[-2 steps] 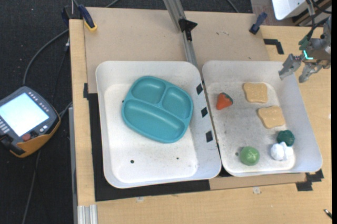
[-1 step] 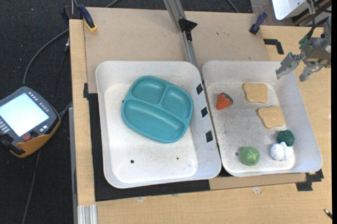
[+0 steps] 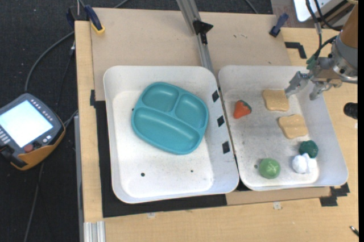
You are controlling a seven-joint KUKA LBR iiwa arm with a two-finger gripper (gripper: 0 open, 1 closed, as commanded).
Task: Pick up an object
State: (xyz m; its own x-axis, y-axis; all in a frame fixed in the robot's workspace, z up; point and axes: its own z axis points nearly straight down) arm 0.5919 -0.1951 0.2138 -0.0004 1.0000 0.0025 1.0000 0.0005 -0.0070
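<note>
Spread apart and gripping nothing, the two fingers of the gripper [image 3: 307,86] hung over the upper right part of the right bin [image 3: 250,175], each grey finger slanting outward. One fingertip [image 3: 295,85] sat just at two o'clock from the nearer tan piece, apart from it.

By size, the left bin [image 3: 122,178] came first, holding a teal divided plate [image 3: 170,117] tilted across its middle, with three compartments showing. The right bin lay at three o'clock from it, the two rims touching along the centre.

Within the right bin, one tan bread-like piece [image 3: 276,100] lay toward twelve o'clock, and a second tan piece [image 3: 293,125] sat just at five o'clock from the first. A red strawberry-shaped item [image 3: 242,109] lay at nine o'clock of the first tan piece, near the bin's left wall. A green round item [image 3: 269,167] rested at six o'clock in the bin. At its three o'clock were a dark green item [image 3: 309,148] and, touching it below, a small white item [image 3: 300,164].
</note>
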